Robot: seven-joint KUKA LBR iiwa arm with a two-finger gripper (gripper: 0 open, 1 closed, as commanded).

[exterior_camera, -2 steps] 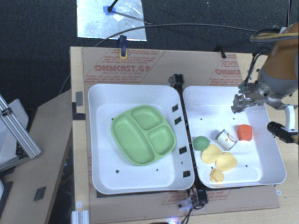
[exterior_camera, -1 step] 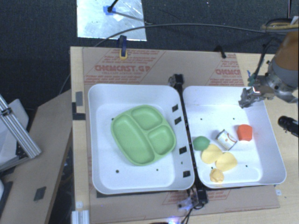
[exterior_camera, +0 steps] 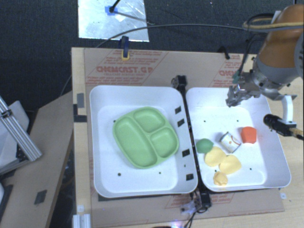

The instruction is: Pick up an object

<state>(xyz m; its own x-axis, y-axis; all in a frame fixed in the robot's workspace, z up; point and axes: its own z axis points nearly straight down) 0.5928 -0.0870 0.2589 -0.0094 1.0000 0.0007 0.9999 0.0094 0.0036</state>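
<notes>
Objects for picking lie grouped in the right bin (exterior_camera: 273, 172), toward its near side. An orange piece (exterior_camera: 248, 135) sits farthest right. Just left of it lies a small white item with dark markings (exterior_camera: 230, 141). Left again, close to the divider between the bins, is a green round piece (exterior_camera: 204, 145). Nearer the camera than those, two yellow pieces (exterior_camera: 222, 159) lie touching each other, and a smaller yellow bit (exterior_camera: 220, 178) rests nearest the bin's front wall.

My pincer (exterior_camera: 234, 98) hangs over the far part of the right bin, well apart from that group, with bare white floor between us. It points down and toward the left. Nothing lies between its tips and it touches none of the pieces; how wide it stands I cannot tell, since it reads as one dark metallic clump from above.

My arm (exterior_camera: 280, 46) reaches in from the right and beyond the right bin's far corner, the orange band above the wrist uppermost and the grey wrist below it sloping down to the pincer. A dark fitting with a white bracket (exterior_camera: 284, 118) juts over the right bin's right rim.

Beside the right bin, sharing the middle divider, the left bin (exterior_camera: 102, 103) holds a green divided tray (exterior_camera: 145, 137) with three compartments, lying flat and turned at a slant.
</notes>
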